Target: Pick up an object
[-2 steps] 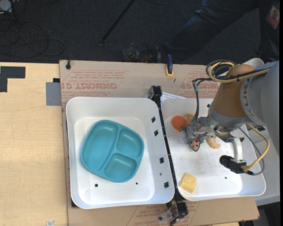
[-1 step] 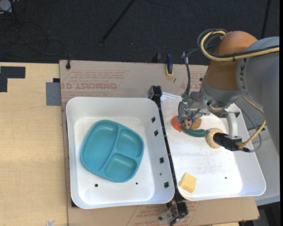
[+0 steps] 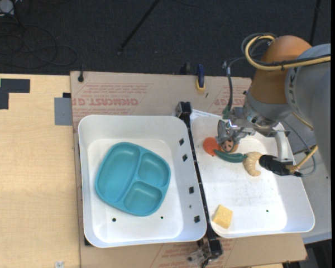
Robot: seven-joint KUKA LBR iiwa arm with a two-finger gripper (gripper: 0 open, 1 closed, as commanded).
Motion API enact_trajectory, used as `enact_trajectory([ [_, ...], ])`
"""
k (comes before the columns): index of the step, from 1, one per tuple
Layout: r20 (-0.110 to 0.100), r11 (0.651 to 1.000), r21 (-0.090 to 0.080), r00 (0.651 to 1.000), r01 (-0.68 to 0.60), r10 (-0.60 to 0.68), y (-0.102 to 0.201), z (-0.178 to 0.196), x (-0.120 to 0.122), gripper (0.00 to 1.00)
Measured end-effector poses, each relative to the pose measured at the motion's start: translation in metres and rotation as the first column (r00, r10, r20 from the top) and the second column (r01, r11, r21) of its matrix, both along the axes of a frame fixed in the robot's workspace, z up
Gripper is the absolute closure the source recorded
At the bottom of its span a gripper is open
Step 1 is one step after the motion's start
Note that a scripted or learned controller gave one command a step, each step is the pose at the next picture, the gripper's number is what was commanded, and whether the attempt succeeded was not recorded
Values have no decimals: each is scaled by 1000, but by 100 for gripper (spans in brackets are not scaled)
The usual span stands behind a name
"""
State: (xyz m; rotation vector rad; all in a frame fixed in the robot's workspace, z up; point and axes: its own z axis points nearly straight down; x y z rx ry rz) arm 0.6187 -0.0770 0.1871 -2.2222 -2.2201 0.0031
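I am working the approach step of the pick, with my hand [image 3: 228, 134] hanging low over the upper left part of the right bin [image 3: 251, 197], right above a small cluster of things. An orange piece [image 3: 210, 145] is lying just to the left of my hand, and a green piece [image 3: 230, 157] is lying just below it, the two touching or nearly so. Which of them I am lined up on I cannot say, and I am not seeing anything gripped. Whether my hand is apart or together I cannot tell from this angle. I am judging that the next move is calling for a short, straight descent onto one piece, centred well enough not to nudge the tan piece [image 3: 252, 165] sitting just beside the green one. My arm [image 3: 273, 77] is reaching in from the right, bending down steeply at the wrist so that my hand is pointing toward the bin floor. A yellow block [image 3: 223, 216] is sitting well apart at the near corner, and a plate [image 3: 133, 177] is lying in the left bin [image 3: 95, 133].
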Motion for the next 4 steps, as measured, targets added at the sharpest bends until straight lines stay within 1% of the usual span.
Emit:
enact_trajectory([
  [1, -4, 1000, 1, 1000, 1, -1, -14, -4, -25, 100],
  [2, -2, 1000, 4, 1000, -4, 4, 22, 27, -46, 100],
  [3, -9, 1000, 4, 1000, -3, 3, 57, 20, -121, 100],
  [4, -1, 1000, 1, 1000, -4, 4, 102, -2, -71, 100],
])
